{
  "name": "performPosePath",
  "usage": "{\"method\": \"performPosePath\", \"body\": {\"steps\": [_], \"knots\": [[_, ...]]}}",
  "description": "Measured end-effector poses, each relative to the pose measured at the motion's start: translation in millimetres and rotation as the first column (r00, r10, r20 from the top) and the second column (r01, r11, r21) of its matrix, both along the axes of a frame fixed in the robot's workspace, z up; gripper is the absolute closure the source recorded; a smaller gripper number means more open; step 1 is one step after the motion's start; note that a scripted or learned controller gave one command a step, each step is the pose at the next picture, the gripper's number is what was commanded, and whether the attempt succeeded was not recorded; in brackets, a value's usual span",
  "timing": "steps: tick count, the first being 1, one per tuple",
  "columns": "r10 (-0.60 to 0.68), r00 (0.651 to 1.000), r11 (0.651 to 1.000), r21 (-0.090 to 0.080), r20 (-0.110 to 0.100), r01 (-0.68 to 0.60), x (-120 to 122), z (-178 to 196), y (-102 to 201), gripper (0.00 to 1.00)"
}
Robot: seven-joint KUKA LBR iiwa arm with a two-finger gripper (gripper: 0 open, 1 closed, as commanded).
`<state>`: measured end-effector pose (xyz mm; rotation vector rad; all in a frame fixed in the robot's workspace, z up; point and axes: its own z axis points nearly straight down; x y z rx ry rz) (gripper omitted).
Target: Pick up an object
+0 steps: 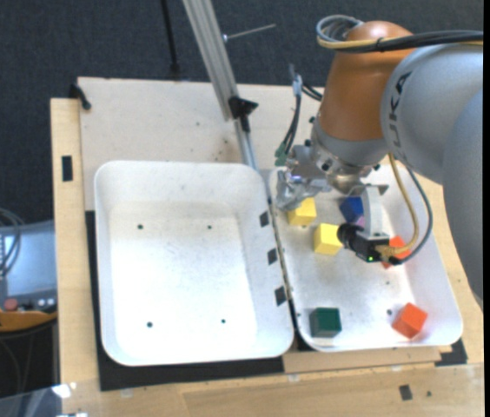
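Gripper (293, 189) low over yellow cube (302, 213), by right bin's (436, 272) left wall. Finger state impossible to tell. Risk: clipping that wall, knocking cube away.

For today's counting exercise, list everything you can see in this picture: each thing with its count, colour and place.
Shallow plastic bins: 2, white, side by side on the bench; left bin, right bin.
Yellow blocks: 2, right bin, upper part; one beside the gripper, one just below it.
Blue block: 1, right bin, under the wrist.
Green cube: 1, right bin, near left corner.
Orange cube: 1, right bin, near right.
Metal post: 1, grey, behind the bins.
Gripper: 1, on the grey arm, over the right bin's upper left.
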<state>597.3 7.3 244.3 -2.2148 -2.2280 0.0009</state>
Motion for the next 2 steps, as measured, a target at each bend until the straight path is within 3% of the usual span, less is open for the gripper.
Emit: {"method": "performPosePath", "body": {"steps": [2], "knots": [[0.001, 1.000, 1.000, 0.001, -0.001, -0.001, -37.5, -10.8, 88.0, 1.00]]}}
